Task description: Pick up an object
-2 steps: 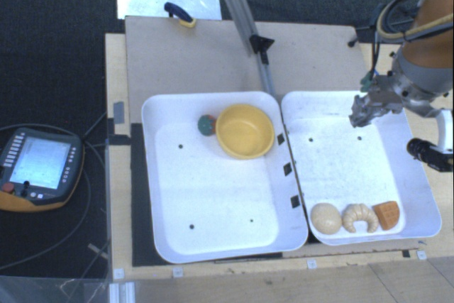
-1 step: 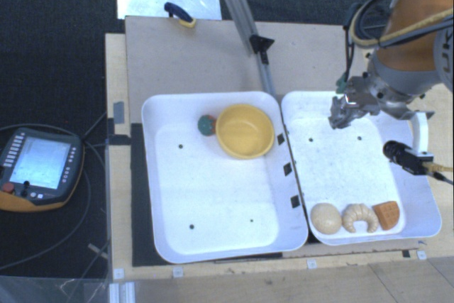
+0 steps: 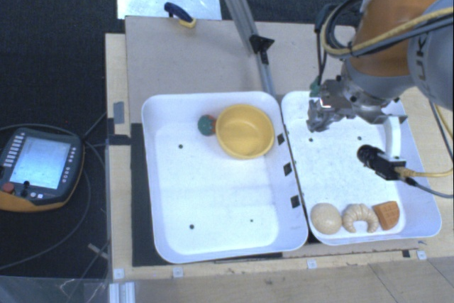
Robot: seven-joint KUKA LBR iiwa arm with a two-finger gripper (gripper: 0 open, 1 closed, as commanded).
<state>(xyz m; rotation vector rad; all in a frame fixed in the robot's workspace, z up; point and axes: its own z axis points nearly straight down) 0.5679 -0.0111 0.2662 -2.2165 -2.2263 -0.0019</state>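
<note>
In the left bin [image 3: 213, 223] a yellow bowl [image 3: 245, 131] rests near the back right corner, with a small dark green ball [image 3: 206, 125] touching its left side. Along the front edge of the right bin [image 3: 340, 174] lie a pale round bun [image 3: 326, 218], a croissant-shaped piece [image 3: 360, 217] and an orange-brown wedge [image 3: 386, 214]. My gripper [image 3: 319, 113] hangs over the back left part of the right bin, well away from those three pieces. Nothing shows between it and the bin floor.
A black cylindrical part [image 3: 377, 161] with a yellow cable sticks out over the right bin. A slanted metal pole [image 3: 245, 10] rises behind the bins. A teach pendant [image 3: 39, 167] lies to the left of the bench.
</note>
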